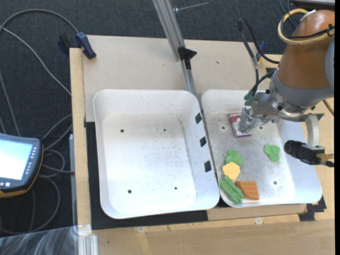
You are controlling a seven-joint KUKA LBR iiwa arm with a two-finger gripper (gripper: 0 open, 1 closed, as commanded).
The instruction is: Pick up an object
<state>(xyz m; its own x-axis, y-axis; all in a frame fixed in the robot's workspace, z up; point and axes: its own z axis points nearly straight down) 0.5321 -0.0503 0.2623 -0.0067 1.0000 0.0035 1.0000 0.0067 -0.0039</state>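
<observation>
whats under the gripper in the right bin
A small maroon packet lies on the right bin floor directly beneath the gripper. Its left part shows; the rest is covered by the gripper, so contact cannot be judged.

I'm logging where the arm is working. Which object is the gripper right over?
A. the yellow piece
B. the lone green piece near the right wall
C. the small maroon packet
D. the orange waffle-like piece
C: the gripper sits directly on the small maroon packet in the right bin, well apart from the toy food nearer the front.

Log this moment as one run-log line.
claw over maroon block, right bin | grip: cannot tell | green, yellow, orange pieces lie nearer front
</observation>
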